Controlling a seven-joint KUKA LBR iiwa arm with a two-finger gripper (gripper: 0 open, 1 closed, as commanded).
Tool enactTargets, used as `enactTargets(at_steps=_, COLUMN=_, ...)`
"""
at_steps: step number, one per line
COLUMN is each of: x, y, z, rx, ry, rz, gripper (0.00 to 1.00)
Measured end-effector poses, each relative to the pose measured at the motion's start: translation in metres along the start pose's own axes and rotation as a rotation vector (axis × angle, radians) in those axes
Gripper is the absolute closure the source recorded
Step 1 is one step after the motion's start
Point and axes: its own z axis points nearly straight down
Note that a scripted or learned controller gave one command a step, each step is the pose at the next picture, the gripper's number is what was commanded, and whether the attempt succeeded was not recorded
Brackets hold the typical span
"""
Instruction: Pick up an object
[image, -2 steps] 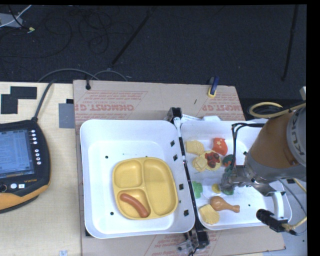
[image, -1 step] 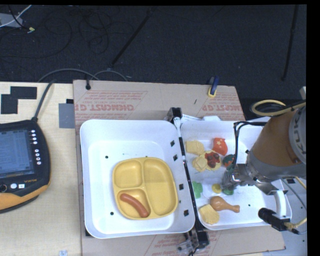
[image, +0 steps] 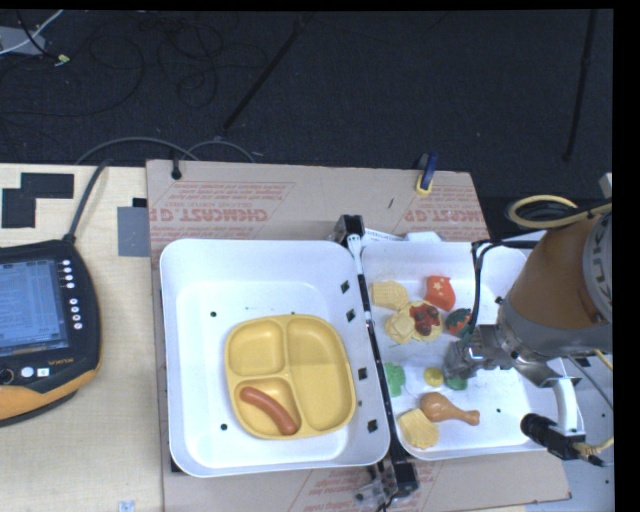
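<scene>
The gripper (image: 462, 362) is low in the right bin (image: 500, 445) among toy foods; its jaw state cannot be told. A toy drumstick (image: 448, 408) lies just below it. The left bin (image: 190, 300) holds a yellow divided plate (image: 290, 375) with a sausage (image: 268, 409). Cardboard (image: 300, 200) underlies both bins; a teach pendant (image: 40, 320) rests at left.

Two white bins sit side by side. The left bin (image: 190, 300) holds a yellow plate (image: 290, 375) with a sausage (image: 268, 408) on it. The right bin (image: 500, 445) has toy food (a chicken leg (image: 448, 408), a tomato (image: 439, 291)). The gripper (image: 462, 362) hangs over it.
</scene>
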Motion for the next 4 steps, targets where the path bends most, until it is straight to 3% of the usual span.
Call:
enactTargets(at_steps=3, x=-0.004, y=-0.001, z=-0.028, rx=0.006, ry=0.004, rz=0.007, gripper=1.0)
enactTargets(at_steps=4, x=0.053, y=-0.002, z=-0.184, rx=-0.011, ry=0.001, rz=-0.029, gripper=1.0)
